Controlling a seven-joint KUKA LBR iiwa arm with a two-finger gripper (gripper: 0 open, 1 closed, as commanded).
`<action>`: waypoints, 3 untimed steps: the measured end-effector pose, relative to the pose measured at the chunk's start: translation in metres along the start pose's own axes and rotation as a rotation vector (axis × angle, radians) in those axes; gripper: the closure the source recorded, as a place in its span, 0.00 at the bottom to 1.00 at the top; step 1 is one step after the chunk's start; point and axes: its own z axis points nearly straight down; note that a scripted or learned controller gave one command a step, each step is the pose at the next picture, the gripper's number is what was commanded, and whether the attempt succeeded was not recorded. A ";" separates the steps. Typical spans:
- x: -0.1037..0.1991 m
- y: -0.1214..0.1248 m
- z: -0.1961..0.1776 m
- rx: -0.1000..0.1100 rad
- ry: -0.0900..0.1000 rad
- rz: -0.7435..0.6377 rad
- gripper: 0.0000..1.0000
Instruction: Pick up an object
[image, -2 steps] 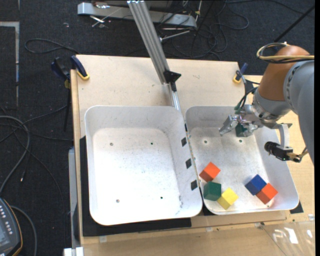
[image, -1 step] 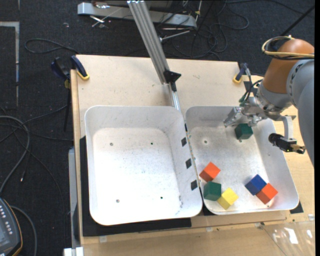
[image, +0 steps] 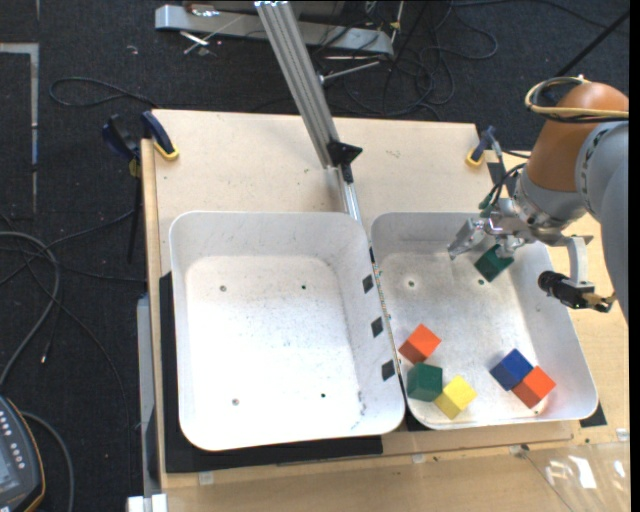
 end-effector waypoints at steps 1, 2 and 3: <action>-0.004 -0.010 0.000 -0.003 -0.002 -0.001 0.00; -0.004 -0.004 0.000 -0.011 -0.001 0.002 0.00; -0.010 -0.009 0.001 -0.007 -0.005 -0.002 0.00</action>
